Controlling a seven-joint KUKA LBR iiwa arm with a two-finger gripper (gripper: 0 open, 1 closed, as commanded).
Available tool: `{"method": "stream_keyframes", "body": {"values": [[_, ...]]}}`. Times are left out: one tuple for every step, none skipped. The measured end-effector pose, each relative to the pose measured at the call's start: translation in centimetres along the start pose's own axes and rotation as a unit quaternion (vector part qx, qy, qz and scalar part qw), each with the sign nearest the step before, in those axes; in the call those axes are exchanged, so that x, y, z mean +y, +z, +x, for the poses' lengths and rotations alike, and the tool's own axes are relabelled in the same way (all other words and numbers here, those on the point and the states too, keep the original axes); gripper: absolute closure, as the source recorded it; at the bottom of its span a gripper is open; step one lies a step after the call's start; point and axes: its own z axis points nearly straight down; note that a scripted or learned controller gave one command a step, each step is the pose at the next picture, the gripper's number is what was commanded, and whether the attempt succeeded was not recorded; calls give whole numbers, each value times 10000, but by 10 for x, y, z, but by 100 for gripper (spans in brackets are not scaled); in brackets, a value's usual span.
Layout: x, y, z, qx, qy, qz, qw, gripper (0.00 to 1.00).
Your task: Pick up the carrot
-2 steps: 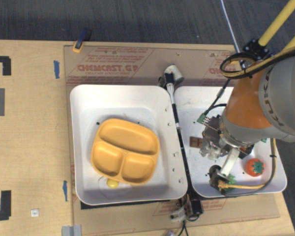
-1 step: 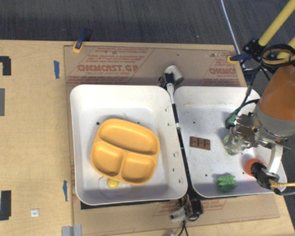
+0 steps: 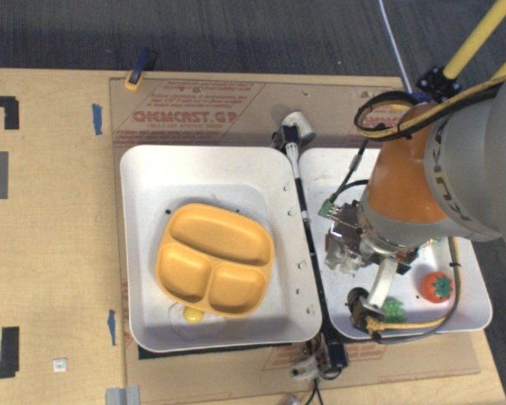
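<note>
Orange-red with a green tuft, the carrot (image 3: 436,286) lies in the right bin (image 3: 333,171), near its right wall and apart from me. My gripper (image 3: 347,245) hangs over that bin's left half, close to the side facing the left bin (image 3: 143,226) — whether it is spread or closed I cannot tell. A small green thing (image 3: 394,310) sits just left of the carrot. The left bin carries a yellow divided plate (image 3: 215,260), with a little yellow piece (image 3: 193,315) at its near edge.
</note>
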Motion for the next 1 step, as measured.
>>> {"method": "stream_keyframes", "body": {"values": [[27, -32, -52, -4, -1121, -33, 9937, 100]]}}
